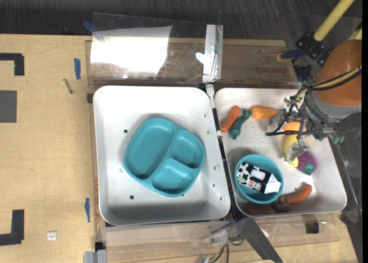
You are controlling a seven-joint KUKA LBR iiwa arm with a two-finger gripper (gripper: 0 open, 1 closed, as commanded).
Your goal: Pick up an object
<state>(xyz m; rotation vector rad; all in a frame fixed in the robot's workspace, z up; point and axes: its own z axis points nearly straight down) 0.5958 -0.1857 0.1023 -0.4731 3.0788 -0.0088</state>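
My jaws (296,131) hang over the upper right part of the right bin (339,196), low among small items; whether they are spread or pressed together I cannot tell from this slant. Just below them: a yellow piece (291,142) and a purple piece (306,160), near the right wall. An orange carrot-shaped toy (231,118) lies by the divider edge. A blue bowl (244,190) with a black-and-white item (255,177) crowds the front, a sausage-shaped toy (298,194) touching its right side. The left bin (109,107) holds a teal divided plate (165,155), with bare floor all around it.
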